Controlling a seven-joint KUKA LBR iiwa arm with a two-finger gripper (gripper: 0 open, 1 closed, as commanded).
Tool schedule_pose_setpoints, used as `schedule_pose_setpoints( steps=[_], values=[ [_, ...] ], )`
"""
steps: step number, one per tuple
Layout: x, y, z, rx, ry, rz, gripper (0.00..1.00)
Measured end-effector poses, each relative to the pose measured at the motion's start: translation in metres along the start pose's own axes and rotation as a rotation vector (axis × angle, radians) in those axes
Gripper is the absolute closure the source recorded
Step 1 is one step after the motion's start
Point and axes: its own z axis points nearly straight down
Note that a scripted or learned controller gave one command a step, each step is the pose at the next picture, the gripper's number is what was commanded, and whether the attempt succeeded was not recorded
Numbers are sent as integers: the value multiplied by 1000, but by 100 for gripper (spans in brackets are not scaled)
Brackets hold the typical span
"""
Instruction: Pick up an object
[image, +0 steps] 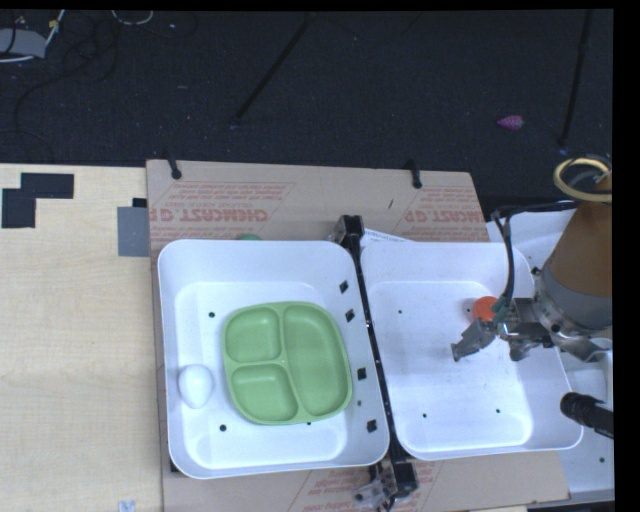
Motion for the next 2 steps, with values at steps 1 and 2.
schedule_pose_setpoints(
  steps=[1, 2],
  values=[
    [0, 2, -5, -11, -2, -2, 0],
    [-9, 6, 50, -6, -1, -1, 0]
  ],
)
